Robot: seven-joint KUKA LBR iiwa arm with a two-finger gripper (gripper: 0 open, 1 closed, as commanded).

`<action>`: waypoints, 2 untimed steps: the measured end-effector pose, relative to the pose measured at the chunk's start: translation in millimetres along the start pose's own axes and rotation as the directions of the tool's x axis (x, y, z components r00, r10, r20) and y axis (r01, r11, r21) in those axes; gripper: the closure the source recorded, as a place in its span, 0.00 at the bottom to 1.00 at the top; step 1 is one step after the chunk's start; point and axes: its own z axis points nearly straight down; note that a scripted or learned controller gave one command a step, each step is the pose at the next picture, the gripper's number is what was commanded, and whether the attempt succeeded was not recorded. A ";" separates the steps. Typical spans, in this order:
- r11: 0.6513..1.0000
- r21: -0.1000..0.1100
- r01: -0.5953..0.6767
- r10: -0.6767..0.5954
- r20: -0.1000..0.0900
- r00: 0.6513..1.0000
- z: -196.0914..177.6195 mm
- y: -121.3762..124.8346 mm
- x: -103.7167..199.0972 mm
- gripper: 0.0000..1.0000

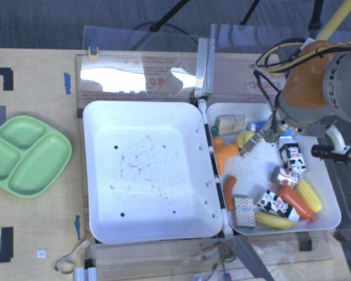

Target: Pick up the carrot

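**Operator:** Where is the carrot (pixel 224 154)?

**Technician:** I take it to be the orange piece in the right bin (pixel 333 215), lying close against the wall shared with the left bin (pixel 146 113). A smaller orange-red piece (pixel 229 187) lies nearer the camera along the same wall, so confirm the target before descent.

**Operator:** State of the jaws?

**Technician:** They hang from the arm (pixel 307 86) just right of the carrot, beside a yellow item (pixel 244 138). I cannot tell whether they are apart or together, and nothing is visible between them.

**Operator:** Recommended approach?

**Technician:** Shift left until centred over the carrot. Align the closing direction across its narrow width. The wall leaves little room, so one side probably has to drop between carrot and wall. Descend vertically, close, then lift straight up.
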 end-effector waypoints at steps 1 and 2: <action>0.998 0.002 0.070 -0.070 -0.003 0.998 -83.3 9.0 95.0 0.00; 0.989 0.002 0.145 -0.145 -0.002 0.989 -83.1 -12.0 69.6 0.00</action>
